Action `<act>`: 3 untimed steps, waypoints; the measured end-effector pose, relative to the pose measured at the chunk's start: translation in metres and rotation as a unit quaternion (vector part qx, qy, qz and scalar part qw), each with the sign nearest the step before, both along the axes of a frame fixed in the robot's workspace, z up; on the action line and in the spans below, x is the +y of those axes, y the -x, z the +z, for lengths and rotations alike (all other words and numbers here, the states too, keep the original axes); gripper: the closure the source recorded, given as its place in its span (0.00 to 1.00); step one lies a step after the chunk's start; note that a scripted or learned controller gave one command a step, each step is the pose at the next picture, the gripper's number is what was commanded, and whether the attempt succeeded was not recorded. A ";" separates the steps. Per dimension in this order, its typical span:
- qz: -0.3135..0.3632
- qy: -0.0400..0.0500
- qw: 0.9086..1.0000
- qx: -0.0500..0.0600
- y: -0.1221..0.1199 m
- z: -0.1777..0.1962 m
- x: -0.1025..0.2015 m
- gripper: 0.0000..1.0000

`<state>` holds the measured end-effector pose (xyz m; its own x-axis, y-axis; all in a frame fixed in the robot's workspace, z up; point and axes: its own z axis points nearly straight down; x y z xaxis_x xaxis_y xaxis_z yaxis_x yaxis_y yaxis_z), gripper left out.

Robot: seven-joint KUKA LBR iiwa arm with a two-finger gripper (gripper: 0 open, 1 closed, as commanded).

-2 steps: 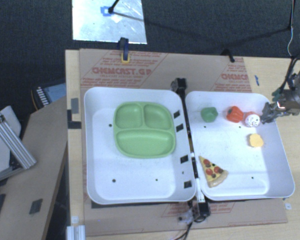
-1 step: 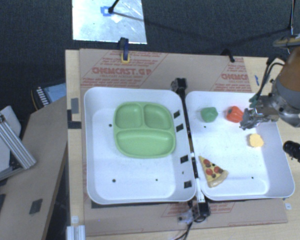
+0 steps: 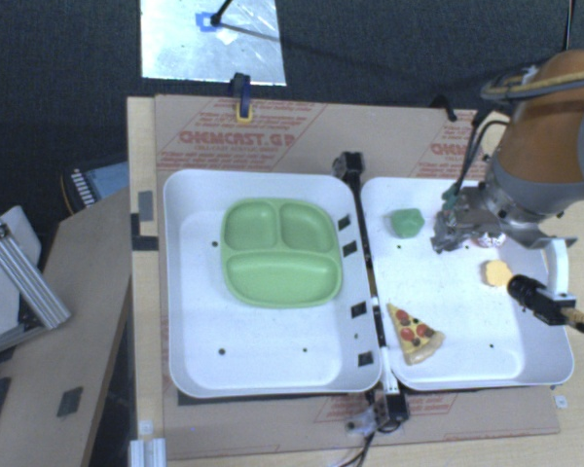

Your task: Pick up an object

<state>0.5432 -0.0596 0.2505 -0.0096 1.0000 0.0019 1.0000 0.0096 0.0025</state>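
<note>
Objects for picking, all in the right bin: a pizza slice, a green block, a yellow piece. Largest to smallest below.

Bench: brown board, printed red, carrying both white bins side by side.

Left bin: holding a green divided plate with three compartments, lying flat near the middle. Broad, stiff and shallow; probably too wide for a two-finger grip except at the rim.

Right bin: arm reaching in from the right, hand low over the upper middle of the floor, just beside the green block and apart from it. Nothing seen between the fingers; open or closed cannot be told from this angle.

Pizza slice: near the front left corner of the right bin, flat, point toward the back. Likely light toy plastic or rubber; thin, so best pinched across the crust end.

Green block: near the back of the bin, close left of the hand. Looks small, chunky, light, perhaps slightly soft; easiest target, gripped across its two sides.

Yellow piece: right of the hand, beside a black fitting. Small, rounded, possibly slippery.
</note>
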 end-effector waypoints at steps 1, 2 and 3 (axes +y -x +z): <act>0.000 0.000 1.000 0.001 0.007 -0.015 0.052 1.00; 0.000 -0.001 1.000 0.001 0.024 -0.014 0.109 1.00; 0.000 0.000 1.000 0.002 0.029 -0.027 0.166 1.00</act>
